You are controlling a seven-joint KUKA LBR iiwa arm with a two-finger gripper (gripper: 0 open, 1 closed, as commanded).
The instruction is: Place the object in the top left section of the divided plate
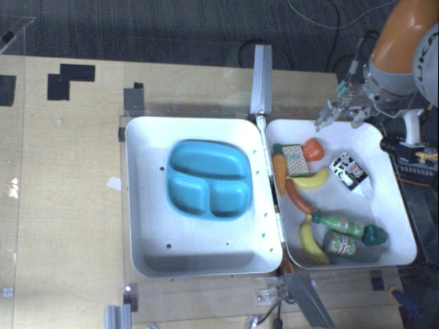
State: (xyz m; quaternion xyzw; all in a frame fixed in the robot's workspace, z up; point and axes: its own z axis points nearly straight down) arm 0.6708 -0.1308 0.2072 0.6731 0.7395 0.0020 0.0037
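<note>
1. We see the gripper [341,113] over the right bin's [394,184] far rim, its fingers spread apart with nothing between them.
2. The blue plate [209,178] lies in the left bin [147,238].
3. The right bin holds a carrot [280,172], bananas [312,179], a bottle [343,224] and other items; we cannot tell which is the task's object.

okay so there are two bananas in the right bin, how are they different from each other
The upper banana lies nearly flat across the right bin, curving beside the hot dog; the lower banana runs more up-and-down near the bin's front left corner. The upper banana sits by the carrot; the lower banana lies beside the green bottle. Both are yellow and curved.
</note>
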